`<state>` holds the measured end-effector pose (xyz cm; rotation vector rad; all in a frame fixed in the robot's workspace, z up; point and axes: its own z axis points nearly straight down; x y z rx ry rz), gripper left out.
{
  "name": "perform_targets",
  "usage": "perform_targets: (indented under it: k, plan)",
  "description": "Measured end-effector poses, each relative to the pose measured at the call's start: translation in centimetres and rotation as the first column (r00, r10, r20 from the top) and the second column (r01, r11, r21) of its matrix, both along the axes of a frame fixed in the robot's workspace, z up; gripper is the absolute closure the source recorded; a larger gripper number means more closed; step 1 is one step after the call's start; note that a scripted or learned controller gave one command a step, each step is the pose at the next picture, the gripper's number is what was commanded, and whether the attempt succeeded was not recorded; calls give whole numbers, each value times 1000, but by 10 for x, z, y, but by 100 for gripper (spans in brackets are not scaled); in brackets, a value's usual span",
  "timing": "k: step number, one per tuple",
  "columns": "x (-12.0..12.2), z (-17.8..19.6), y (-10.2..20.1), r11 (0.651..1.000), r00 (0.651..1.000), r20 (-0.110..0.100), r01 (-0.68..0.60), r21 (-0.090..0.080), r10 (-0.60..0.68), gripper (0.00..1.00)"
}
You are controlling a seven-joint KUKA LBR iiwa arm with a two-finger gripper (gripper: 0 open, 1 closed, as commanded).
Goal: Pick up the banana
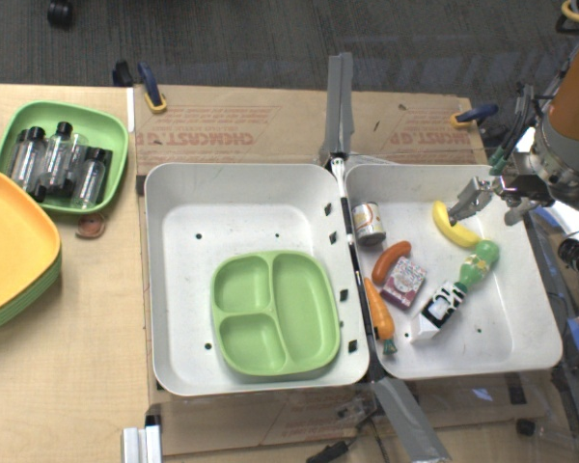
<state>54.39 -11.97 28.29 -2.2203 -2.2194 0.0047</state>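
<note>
Banana (454, 229), right bin (521, 355), upper area, lying free.
Long axis runs from upper left to lower right, curved, lower end toward a green bottle (475, 264). Gripper (489, 201) just above the banana; finger spread cannot be told.

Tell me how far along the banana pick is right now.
Done: the gripper has reached the right bin and sits just above the banana. In hand: lining up on it; the banana lies on the bin floor, not lifted. Left: close on it and raise it clear of the nearby green bottle.
</note>
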Motion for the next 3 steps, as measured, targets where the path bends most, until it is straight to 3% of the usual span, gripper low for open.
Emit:
perform_targets:
  k: [1,2,3]
  plan:
    - [2,-67,26,852,852,-2,523,-2,-523,0]
    - [-7,-164,12,793,793,24,609,8,-609,0]
    - [-9,-156,10,790,790,19,613,5,-613,100]
